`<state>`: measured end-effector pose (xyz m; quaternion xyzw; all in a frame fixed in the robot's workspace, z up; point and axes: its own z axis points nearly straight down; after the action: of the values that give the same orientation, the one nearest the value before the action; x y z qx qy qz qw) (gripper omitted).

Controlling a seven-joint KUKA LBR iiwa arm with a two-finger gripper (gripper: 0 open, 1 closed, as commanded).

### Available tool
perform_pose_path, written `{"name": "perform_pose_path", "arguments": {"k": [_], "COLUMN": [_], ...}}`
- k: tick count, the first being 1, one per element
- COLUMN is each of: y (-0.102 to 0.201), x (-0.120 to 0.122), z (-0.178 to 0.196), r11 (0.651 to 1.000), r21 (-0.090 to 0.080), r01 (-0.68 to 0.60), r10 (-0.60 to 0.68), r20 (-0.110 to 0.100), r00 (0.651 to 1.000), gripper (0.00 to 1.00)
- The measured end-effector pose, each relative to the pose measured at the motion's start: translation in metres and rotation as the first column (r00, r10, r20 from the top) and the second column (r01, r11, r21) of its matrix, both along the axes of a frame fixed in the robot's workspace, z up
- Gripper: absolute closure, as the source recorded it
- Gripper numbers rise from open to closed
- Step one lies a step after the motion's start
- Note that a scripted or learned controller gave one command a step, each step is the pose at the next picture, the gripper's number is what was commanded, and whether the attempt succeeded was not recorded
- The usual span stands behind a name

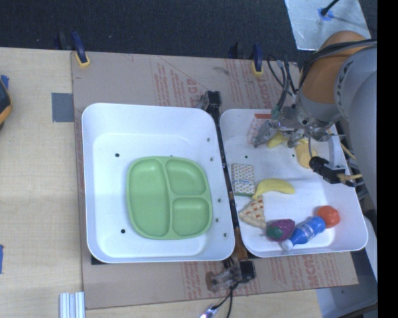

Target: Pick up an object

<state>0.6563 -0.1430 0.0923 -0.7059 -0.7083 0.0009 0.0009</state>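
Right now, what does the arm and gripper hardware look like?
The arm is grey and rounded, with an orange band above the wrist. Black cables loop beside it. The gripper is a small dark metal assembly; a black part juts out lower down.

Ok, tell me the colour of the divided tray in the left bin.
Light green, plain; the divided tray shows clearly in the camera view.

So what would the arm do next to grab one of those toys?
Probably lower a little further. The gripper sits over the far end of the right bin, above a small yellow piece, and nothing visibly sits between its jaws. The banana and other toys lie nearer the front.
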Motion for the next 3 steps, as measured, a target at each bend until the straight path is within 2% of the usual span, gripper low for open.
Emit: {"name": "perform_pose_path", "arguments": {"k": [1,2,3], "y": [-0.033,-0.062,-0.004], "x": [-0.113,-0.025,0.000], "z": [-0.001,0.000,0.000], "r11": [1.000,1.000,1.000], "r21": [0.000,0.000,0.001], "r01": [0.000,-0.002,-0.002], "r10": [0.000,0.002,0.002], "r20": [-0.001,0.001,-0.002], "r00": [1.000,1.000,1.000], "gripper": [0.00,0.00,0.00]}}
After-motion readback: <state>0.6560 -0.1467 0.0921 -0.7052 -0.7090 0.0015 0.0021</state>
